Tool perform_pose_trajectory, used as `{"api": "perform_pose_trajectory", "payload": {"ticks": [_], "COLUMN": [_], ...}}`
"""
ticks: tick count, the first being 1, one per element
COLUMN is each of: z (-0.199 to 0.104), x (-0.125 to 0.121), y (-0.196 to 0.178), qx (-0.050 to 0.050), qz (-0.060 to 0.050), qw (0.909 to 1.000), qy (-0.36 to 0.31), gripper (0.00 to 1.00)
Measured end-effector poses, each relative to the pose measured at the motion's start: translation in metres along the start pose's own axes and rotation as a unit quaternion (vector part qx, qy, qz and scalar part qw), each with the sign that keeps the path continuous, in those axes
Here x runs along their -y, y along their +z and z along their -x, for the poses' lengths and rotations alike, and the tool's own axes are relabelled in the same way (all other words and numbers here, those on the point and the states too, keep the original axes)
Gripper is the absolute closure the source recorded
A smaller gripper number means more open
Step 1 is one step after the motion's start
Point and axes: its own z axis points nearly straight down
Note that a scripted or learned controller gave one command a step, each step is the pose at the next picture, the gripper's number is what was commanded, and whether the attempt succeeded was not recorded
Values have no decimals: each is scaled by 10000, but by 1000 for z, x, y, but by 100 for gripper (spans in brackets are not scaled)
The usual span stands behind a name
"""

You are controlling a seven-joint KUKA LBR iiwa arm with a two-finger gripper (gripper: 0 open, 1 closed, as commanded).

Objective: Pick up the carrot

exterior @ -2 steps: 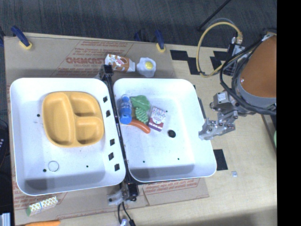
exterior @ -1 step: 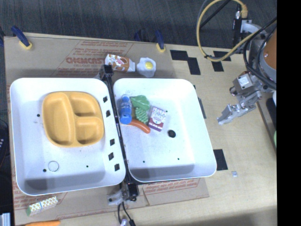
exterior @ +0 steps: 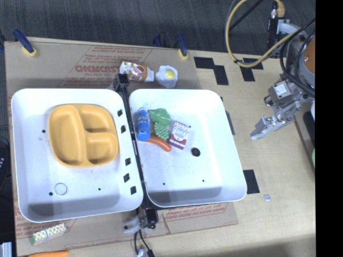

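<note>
The carrot is a small orange piece lying in the left part of the right bin. Its upper end is tucked under a blue bottle and a green leafy item. A maroon packet lies just right of it. My gripper hangs outside the bin, over the bench to its right, well away from the carrot and level with it in the view. Nothing shows in the gripper.
A yellow divided tray lies in the left bin. A small black disc sits in the right bin. Behind the bins lie a small carton and a white-yellow object. A yellow cable loops at the back right.
</note>
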Motion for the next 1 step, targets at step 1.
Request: {"api": "perform_pose_trajectory", "payload": {"ticks": [1], "z": [15], "x": [-9], "y": [210], "qx": [17], "qz": [25], "qw": [9999], "qy": [-101], "gripper": [100]}}
